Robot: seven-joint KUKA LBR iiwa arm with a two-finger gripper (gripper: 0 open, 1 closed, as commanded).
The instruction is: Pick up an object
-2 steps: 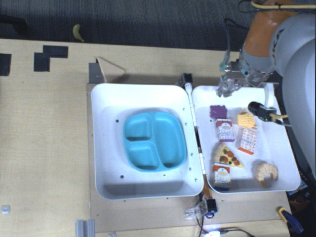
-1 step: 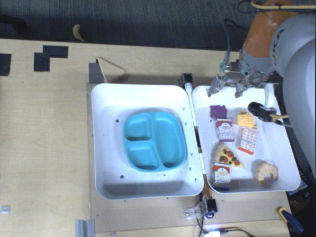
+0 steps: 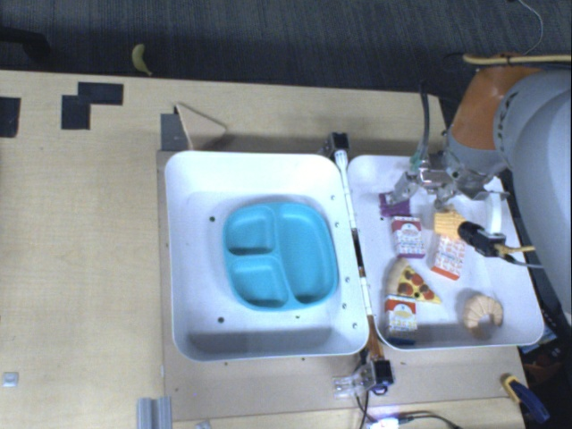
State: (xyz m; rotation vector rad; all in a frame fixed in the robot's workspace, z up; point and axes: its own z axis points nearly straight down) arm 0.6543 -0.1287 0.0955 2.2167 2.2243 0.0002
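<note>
- The task is at an early stage, in my judgement: no object is lifted yet, and every item lies on the floor of its bin.
- The tool [image 3: 435,186] is low in the upper part of the right bin [image 3: 366,172], at the right of the frame, with the grey arm [image 3: 527,141] above it.
- Its metal fingers look spread apart with nothing between them, so I read it as released and not grasping anything.
- Just below the tool lie the possible objects: a purple piece [image 3: 391,204] at its lower left, a small red and white carton [image 3: 407,237], a yellow piece [image 3: 448,222] and a red and white packet [image 3: 450,257].
- Lower in the same bin lie a pizza slice toy [image 3: 413,284], a croissant toy [image 3: 482,312] and another small carton [image 3: 401,315].
- The left bin [image 3: 179,239] holds a blue divided tray [image 3: 279,254], well apart from the tool.
- What is left: to come down on one object, to close on it and to raise it. The purple piece or the yellow piece seems the nearest choice, but I cannot tell which one is aimed at.
</note>
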